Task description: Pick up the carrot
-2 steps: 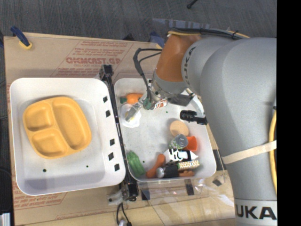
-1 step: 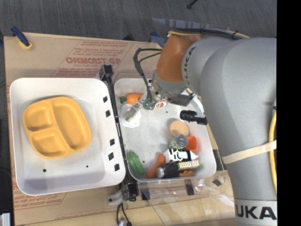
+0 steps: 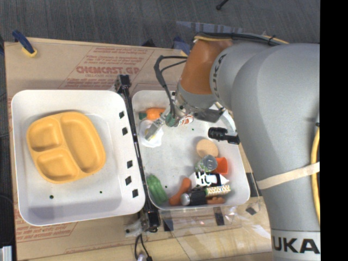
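Observation:
The carrot (image 3: 155, 113), a short orange piece with a small green end, lies in the back left corner of the right bin (image 3: 179, 151). My gripper (image 3: 163, 123) hangs low over that corner, just right of and in front of the carrot, close to it. It reaches down from the grey arm with the orange band (image 3: 202, 64). A crumpled white item (image 3: 151, 135) lies directly under the gripper's tip. From this angle I cannot make out whether anything sits in the gripper.
The left bin (image 3: 32, 200) holds a yellow divided plate (image 3: 65, 144). At the right bin's front lie a green piece (image 3: 155, 187), an orange-red elongated piece (image 3: 180, 191), a tan disc (image 3: 206, 148), a red block (image 3: 222, 165) and a dark packet (image 3: 209, 192). The arm covers the bin's right side.

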`<action>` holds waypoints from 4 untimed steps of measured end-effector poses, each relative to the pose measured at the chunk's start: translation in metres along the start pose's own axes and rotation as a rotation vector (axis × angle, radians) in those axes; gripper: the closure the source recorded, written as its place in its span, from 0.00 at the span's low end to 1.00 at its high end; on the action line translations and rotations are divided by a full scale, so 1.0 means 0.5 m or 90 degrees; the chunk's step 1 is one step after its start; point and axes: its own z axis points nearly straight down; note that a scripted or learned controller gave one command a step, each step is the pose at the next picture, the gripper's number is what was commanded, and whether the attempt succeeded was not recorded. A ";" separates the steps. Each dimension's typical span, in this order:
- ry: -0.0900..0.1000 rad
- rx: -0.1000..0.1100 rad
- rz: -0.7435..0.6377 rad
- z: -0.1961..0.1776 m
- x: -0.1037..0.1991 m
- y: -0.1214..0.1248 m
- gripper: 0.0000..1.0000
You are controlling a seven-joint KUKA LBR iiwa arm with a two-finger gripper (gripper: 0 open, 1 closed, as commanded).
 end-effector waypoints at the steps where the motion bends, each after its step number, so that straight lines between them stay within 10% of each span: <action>1: 0.000 0.000 0.000 0.000 0.000 0.000 0.00; 4: 0.000 0.000 0.000 0.000 -0.001 0.000 0.00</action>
